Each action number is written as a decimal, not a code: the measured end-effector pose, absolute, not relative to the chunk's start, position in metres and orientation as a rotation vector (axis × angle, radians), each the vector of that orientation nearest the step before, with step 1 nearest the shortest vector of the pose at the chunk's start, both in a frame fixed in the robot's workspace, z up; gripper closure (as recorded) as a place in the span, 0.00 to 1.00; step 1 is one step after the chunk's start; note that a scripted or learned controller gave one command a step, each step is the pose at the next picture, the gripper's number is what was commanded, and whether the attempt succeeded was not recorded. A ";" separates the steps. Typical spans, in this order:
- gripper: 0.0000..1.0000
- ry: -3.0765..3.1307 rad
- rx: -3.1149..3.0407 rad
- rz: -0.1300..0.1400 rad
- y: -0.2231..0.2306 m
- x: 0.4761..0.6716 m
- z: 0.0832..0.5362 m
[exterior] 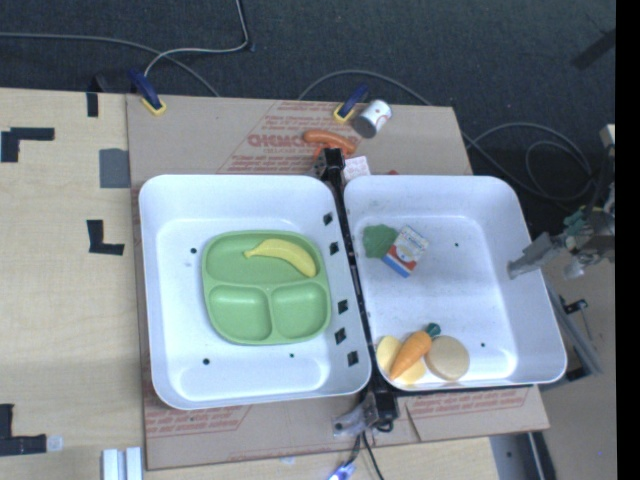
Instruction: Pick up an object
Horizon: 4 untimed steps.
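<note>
A: Where are the objects that can be picked, and where is the gripper (590, 236)?

B: The right shallow white plastic bin (500, 208) holds a dark green flat piece (378, 239) touching a small white carton with red and blue print (405, 251), near the wall shared with the left bin. In the near corner an orange plastic carrot with a green top (413, 354) lies between a yellow rounded piece (388, 350) and a beige round disc (448, 358), all three touching. The left white bin (160, 268) holds a light green divided plastic tray (268, 313) with a yellow plastic banana (285, 255) in its upper compartment. The gripper is seen just outside the right rim of the right bin; whether it is open or closed cannot be told, since it is blurred and partly cut off.

A: How should the step be done well?

B: One object should be chosen first. The carton is judged the easier target, because free floor is left on its right side. The carrot is pressed by its neighbours, so a descent there may push them away. The gripper should be brought above the centre of the object and lowered straight.

A: Can any writing be read?

B: Red print is seen on the brown cardboard sheet (280, 138) under the bins, but it is upside down and cannot be read. The print on the carton is too small.
</note>
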<state>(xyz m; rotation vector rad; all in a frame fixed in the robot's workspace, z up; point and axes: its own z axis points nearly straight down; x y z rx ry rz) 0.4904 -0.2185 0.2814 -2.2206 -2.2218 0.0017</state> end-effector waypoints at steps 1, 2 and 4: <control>0.00 -2.220 -2.217 0.002 -0.222 0.573 0.154; 0.00 -2.222 -2.218 0.001 -0.149 0.583 0.131; 1.00 -2.227 -2.220 -0.003 -0.093 0.636 0.096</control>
